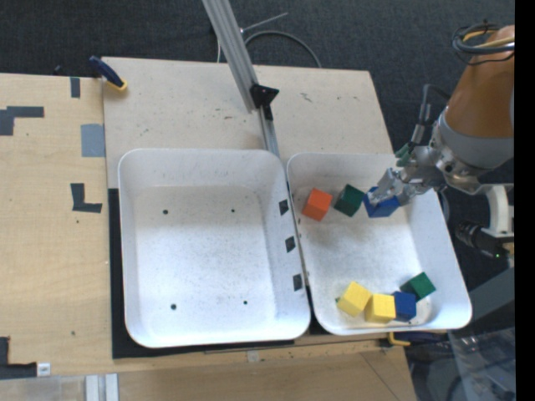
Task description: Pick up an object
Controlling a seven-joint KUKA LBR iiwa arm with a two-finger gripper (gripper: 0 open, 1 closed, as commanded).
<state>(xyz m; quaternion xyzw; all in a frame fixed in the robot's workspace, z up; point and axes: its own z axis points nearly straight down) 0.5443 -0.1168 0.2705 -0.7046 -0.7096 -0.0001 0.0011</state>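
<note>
The right bin (443,249) holds several small blocks. An orange block (317,204) and a dark green block (349,200) lie near its far edge. Just right of them is a blue block (381,207), and my gripper (388,194) reaches in from the right and is shut on it, its fingers covering the block's top. At the bin's near right corner sit two yellow blocks (355,297), another blue block (405,305) and a second green block (420,286).
The left bin (134,182) stands beside the right one, with a low shared wall (291,232) between them. A metal rail (234,40) slants down from the top to the bins' far edge. The bench (50,182) extends to the left.
</note>
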